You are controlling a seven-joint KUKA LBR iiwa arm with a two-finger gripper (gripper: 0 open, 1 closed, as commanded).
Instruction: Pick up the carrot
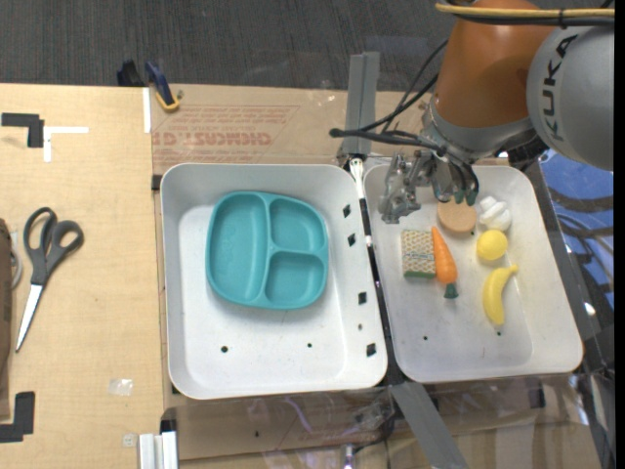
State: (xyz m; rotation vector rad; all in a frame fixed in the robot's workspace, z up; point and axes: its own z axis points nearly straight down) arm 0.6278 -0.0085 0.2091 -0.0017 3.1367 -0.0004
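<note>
The carrot (443, 258), orange with a small green end, lies in the right bin (547, 350), pointing toward the front. It rests against a checkered yellow and white block (418, 252) on its left. My gripper (428, 191) hangs over the back of this bin, just behind the carrot and apart from it. Its metal fingers (396, 201) stand open with nothing between them. A tan round piece (456, 221) sits right below the gripper, touching the carrot's far end.
A lemon (491, 246), a banana (497, 295) and a small white item (494, 210) lie to the right of the carrot. The left bin (186, 360) holds a teal divided plate (267, 250). Scissors (41, 254) lie on the bench at far left.
</note>
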